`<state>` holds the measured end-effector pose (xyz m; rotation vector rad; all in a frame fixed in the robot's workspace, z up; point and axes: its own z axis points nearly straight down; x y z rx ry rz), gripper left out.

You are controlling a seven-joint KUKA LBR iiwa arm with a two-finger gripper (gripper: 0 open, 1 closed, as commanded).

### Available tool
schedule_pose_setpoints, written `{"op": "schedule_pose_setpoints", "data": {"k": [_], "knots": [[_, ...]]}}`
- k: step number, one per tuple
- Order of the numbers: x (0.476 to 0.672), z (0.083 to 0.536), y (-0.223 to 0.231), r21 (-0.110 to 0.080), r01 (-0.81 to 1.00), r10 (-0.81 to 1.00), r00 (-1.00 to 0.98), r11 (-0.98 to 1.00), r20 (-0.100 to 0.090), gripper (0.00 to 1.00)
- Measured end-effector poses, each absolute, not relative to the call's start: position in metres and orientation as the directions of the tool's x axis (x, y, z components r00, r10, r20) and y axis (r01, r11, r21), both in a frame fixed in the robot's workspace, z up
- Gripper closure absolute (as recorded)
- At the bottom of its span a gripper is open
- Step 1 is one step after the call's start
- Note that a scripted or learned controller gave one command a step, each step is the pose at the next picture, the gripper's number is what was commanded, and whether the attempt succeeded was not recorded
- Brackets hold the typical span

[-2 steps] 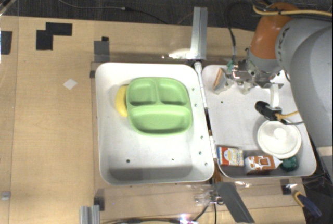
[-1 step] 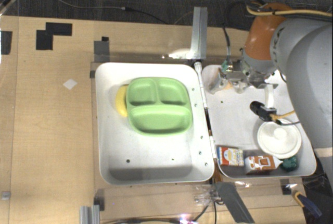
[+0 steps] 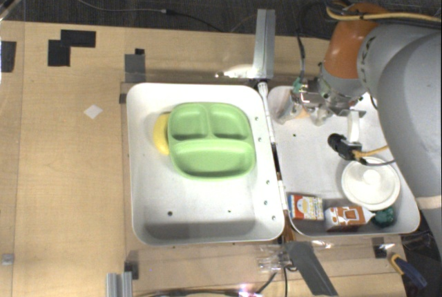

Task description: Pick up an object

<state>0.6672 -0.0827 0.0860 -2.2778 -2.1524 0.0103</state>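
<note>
The gripper (image 3: 304,109) hovers over the right bin's (image 3: 311,164) far-left corner; its closure state cannot be determined. Candidate objects, a carton (image 3: 344,217) and white bowl (image 3: 370,185), lie along the near edge.

Left bin (image 3: 148,206): divided tray (image 3: 210,138) at rear centre, overlapping small object (image 3: 160,134) at its left. Right bin (image 3: 304,164): round bowl (image 3: 370,184) at right; two cartons (image 3: 304,206) (image 3: 344,217) along front wall; gripper (image 3: 309,103) over rear-left corner.
</note>
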Motion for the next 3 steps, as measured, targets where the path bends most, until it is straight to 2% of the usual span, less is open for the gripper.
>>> {"op": "schedule_pose_setpoints", "data": {"k": [1, 2, 3], "knots": [[0.666, 0.096, -0.083, -0.017, 0.998, 0.999, 0.053, -0.053, -0.001, 1.00], [0.670, 0.187, -0.008, 0.006, 0.996, 0.996, 0.087, -0.087, 0.002, 1.00], [0.643, 0.230, -0.012, 0.004, 0.969, 0.969, 0.249, -0.249, 0.001, 1.00]]}}
